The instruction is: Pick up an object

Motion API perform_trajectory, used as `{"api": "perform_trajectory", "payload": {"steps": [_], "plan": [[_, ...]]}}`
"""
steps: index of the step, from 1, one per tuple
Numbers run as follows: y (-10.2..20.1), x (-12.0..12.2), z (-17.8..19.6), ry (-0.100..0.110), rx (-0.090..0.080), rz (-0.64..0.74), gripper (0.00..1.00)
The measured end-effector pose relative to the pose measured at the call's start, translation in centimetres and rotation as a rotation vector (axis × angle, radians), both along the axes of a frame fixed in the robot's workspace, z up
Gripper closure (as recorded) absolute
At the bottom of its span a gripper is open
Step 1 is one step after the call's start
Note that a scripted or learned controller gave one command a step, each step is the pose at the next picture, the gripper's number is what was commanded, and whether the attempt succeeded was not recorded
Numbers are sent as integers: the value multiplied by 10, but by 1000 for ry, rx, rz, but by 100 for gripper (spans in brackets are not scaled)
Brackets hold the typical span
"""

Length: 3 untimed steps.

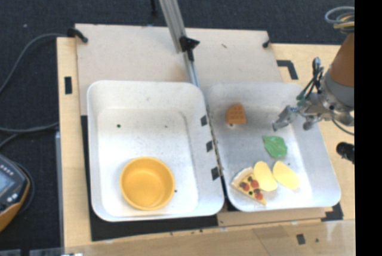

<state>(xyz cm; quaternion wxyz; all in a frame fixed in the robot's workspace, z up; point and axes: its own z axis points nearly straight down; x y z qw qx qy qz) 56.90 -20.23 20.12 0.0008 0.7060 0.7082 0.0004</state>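
The gripper (293,119) hangs over the right bin's (325,189) far right side, fingers spread wide, holding nothing. The nearest object, a green leaf-shaped piece (275,146), lies just toward the bin's near edge, slightly leftward.

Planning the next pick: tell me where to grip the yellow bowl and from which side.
Pinch the yellow bowl at its rim from straight above, one finger inside and one outside. It sits upright and open in the left bin, probably too wide to span; nothing crowds it.
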Motion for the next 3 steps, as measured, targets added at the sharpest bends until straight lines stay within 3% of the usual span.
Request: {"api": "perform_trajectory", "payload": {"steps": [1, 2, 3], "plan": [[0, 0, 0, 0, 0, 0, 0], [-1, -3, -63, 6, 0, -3, 0], [-2, -3, -101, 1, -2, -4, 0]]}}
